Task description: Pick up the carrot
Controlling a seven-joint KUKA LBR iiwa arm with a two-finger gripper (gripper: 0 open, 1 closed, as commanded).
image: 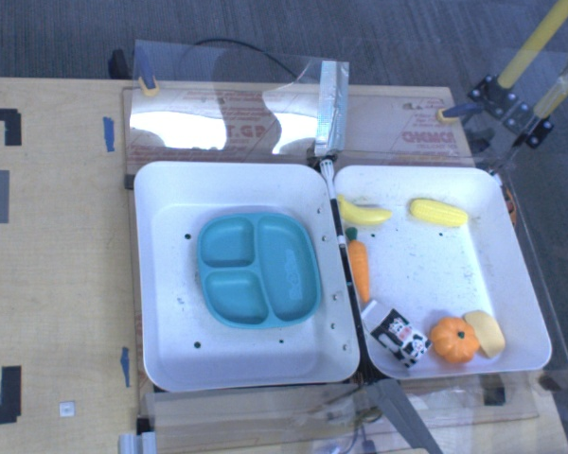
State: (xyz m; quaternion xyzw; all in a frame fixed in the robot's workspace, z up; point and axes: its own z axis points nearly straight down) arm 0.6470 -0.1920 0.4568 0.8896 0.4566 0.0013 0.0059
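Observation:
An orange carrot (359, 267) with a green top lies lengthwise in the right bin (454, 282), close against its left wall, green end pointing to the far side. It rests flat on the bin floor, with nothing touching it.
A banana (363, 213) and a yellow corn cob (438, 213) lie at the far side of the right bin. A black-and-white toy (399, 335), an orange pumpkin (453, 340) and a pale yellow piece (486, 333) sit along its near edge. The left bin (161, 272) holds a blue divided plate (260, 270).

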